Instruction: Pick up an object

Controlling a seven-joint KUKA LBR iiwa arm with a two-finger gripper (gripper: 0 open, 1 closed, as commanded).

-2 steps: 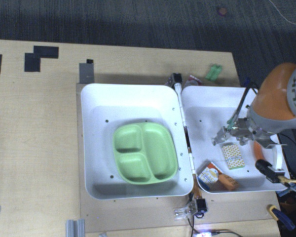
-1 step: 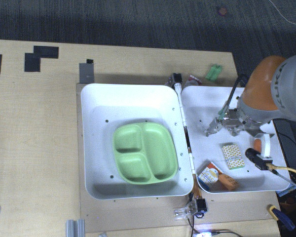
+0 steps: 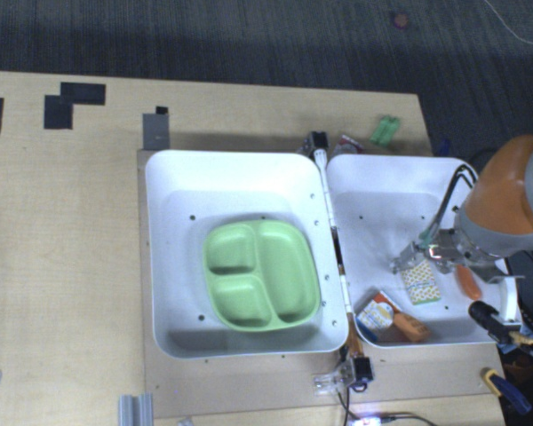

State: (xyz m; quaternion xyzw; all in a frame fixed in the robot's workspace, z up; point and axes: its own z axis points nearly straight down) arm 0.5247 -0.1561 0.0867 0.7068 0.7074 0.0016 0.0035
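Far left: bare tan bench [image 3: 62, 264] with a few dark patches near its top edge. Next, the left white bin [image 3: 173, 238], holding a light-green divided plate [image 3: 262, 273] lying flat at its middle. Then the right white bin [image 3: 373, 193], sharing the centre rim. Near its front edge, a small packet with an orange piece [image 3: 393, 319], resting against the front wall. Just right of that, a pale patterned card-like object [image 3: 421, 282], directly under the gripper [image 3: 424, 257] and seemingly touching it. Cannot tell whether actually held, or how the claw stands. Beside it, an orange stick-like object [image 3: 467, 281]. Far right, grey arm with orange band [image 3: 508, 193].
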